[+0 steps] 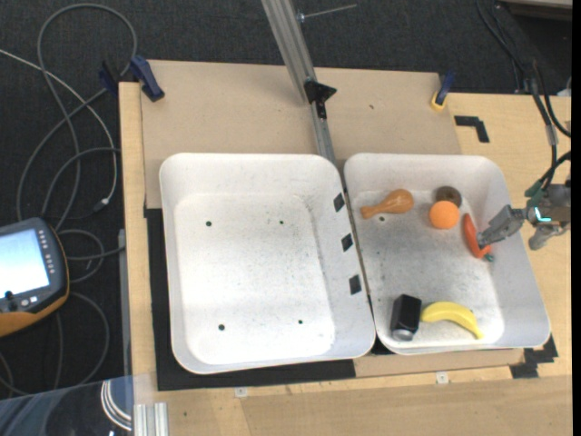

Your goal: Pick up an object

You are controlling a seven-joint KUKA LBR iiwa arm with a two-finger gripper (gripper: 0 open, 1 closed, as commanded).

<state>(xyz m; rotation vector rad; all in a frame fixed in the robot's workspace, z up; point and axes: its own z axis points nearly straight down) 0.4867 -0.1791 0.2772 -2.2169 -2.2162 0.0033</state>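
Five things in the right bin (pixel 517 271) — one banana (pixel 451 316), one orange ball (pixel 444 214).

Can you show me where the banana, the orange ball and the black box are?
banana (pixel 451 316): camera view, middle of its curve.
orange ball (pixel 444 214): camera view, its centre.
black box (pixel 405 316): camera view, its top face.

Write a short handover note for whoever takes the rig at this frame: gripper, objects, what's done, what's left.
Gripper: over the right bin's right wall, beside the red carrot; whether it grips anything cannot be told.
Objects, all in the right bin: drumstick and orange ball at the back, a brown piece behind the ball, black block and banana at the front.
Done: nothing visibly lifted.
Left: grasp one object and raise it. The carrot looks closest.
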